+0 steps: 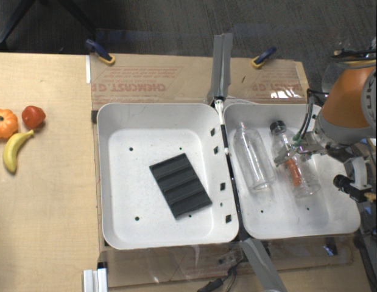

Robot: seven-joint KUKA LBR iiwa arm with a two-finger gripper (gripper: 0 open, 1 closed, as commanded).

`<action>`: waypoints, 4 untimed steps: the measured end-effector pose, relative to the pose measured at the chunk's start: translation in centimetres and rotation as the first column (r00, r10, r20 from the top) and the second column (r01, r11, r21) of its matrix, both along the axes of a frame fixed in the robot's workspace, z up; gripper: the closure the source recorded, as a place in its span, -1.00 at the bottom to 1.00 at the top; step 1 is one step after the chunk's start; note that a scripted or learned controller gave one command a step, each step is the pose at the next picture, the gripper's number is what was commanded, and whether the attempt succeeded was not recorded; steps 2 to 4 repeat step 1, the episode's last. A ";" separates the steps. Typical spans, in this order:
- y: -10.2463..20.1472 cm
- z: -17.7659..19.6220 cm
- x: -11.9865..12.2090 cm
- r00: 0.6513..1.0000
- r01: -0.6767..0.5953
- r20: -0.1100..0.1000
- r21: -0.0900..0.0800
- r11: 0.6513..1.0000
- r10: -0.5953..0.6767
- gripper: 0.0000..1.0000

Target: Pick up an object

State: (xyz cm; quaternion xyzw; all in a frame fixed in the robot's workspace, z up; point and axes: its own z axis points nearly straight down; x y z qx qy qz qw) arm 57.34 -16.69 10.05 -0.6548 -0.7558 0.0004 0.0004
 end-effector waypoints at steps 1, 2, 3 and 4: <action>5.8 12.0 -1.0 1.000 0.019 0.000 -0.001 1.000 -0.019 1.00; 5.8 12.0 -1.0 1.000 0.019 0.000 -0.001 1.000 -0.019 1.00; 5.8 12.0 -1.0 1.000 0.019 0.000 -0.001 1.000 -0.019 1.00; 5.8 12.0 -1.0 1.000 0.019 0.000 -0.001 1.000 -0.019 1.00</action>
